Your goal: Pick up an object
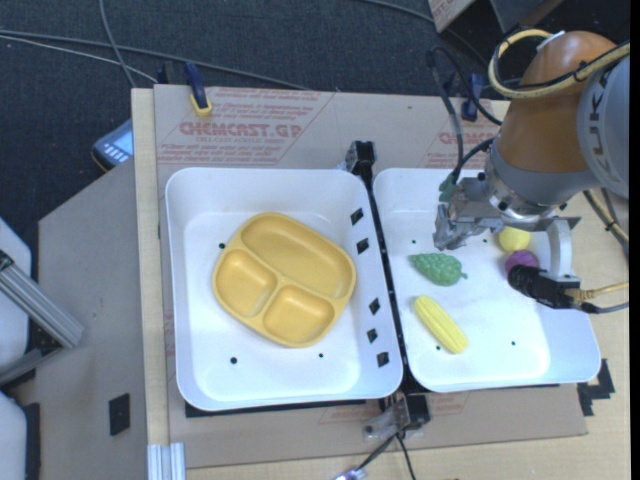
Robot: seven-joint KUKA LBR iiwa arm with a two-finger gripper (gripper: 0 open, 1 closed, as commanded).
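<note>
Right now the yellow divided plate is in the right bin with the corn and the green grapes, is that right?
Not quite. The camera view shows the yellow divided plate alone in the left bin; the corn and green grapes are in the right bin.

A single fixed camera looks down at a slant from above the desk [250, 118], far enough back to take in both white bins: the left bin [190, 298] and the right bin [520, 353], side by side. The arm [555, 98] enters from the frame's right. Dark floor [200, 18] fills the top.
</note>
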